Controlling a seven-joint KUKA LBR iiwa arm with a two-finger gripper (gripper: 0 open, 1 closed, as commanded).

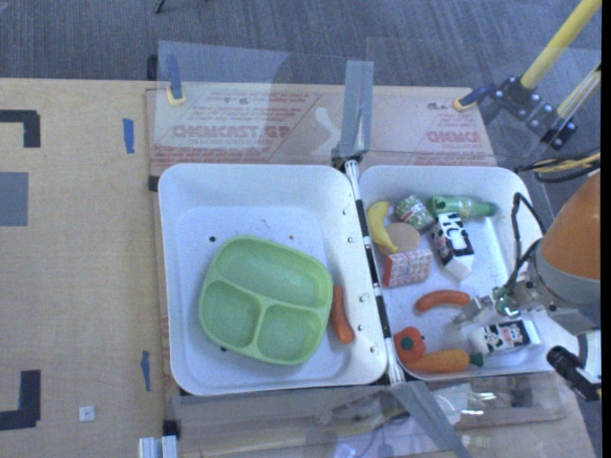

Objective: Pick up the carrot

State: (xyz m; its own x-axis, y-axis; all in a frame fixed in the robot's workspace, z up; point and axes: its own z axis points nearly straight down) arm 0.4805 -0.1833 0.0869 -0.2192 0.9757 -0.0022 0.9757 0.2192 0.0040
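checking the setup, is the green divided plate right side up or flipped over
Right side up: the green divided plate lies flat in the left bin, its three compartments facing the camera with a raised rim around them.

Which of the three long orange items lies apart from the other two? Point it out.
The orange stick beside the green plate, in the left bin; the orange sausage and the green-tipped carrot lie in the right bin.

The carrot (445,360) lies in the right bin (496,181) (front edge), plate (264,300) in the left.
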